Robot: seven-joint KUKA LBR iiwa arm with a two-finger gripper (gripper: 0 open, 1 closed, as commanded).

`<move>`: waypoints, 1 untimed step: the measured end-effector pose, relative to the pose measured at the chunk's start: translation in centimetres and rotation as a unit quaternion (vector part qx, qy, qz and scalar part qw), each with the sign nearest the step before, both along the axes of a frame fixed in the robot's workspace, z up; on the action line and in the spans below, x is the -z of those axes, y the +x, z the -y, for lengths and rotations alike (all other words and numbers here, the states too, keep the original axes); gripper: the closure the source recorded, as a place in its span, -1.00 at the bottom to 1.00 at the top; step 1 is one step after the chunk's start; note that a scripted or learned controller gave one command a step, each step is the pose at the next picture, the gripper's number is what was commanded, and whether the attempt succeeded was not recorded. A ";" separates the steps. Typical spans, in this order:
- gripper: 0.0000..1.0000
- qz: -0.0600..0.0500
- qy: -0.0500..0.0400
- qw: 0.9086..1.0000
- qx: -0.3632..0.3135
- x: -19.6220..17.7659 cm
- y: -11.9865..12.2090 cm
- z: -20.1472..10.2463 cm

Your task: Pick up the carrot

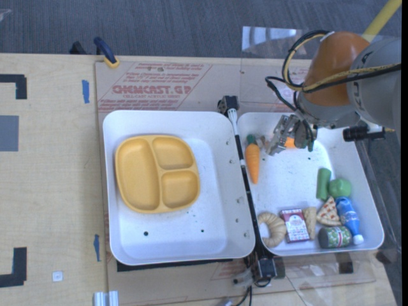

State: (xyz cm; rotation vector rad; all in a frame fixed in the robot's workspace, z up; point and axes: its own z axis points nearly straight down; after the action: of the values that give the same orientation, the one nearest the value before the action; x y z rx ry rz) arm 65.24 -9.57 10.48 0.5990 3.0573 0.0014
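Observation:
The carrot (253,161), orange with a small green top, lies along the left wall of the right bin (287,183), pointing toward the front. My gripper (280,140) hangs over the back of that bin, just right of the carrot's green end and apart from it. A small orange piece (290,143) shows close beside the fingers.
The left bin (210,228) holds a yellow divided plate (157,173). At the right bin's front and right lie a green vegetable (333,185), a pizza slice (328,211), a blue bottle (349,217), a dark can (335,236), a red box (294,226) and a bagel (273,227).

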 end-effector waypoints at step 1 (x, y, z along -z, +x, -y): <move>1.00 0.005 -0.001 1.000 -0.001 -1.2 0.3 -0.1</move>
State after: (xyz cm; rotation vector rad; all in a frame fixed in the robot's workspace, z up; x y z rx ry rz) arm 65.51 -9.49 11.69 0.5930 3.0482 0.0007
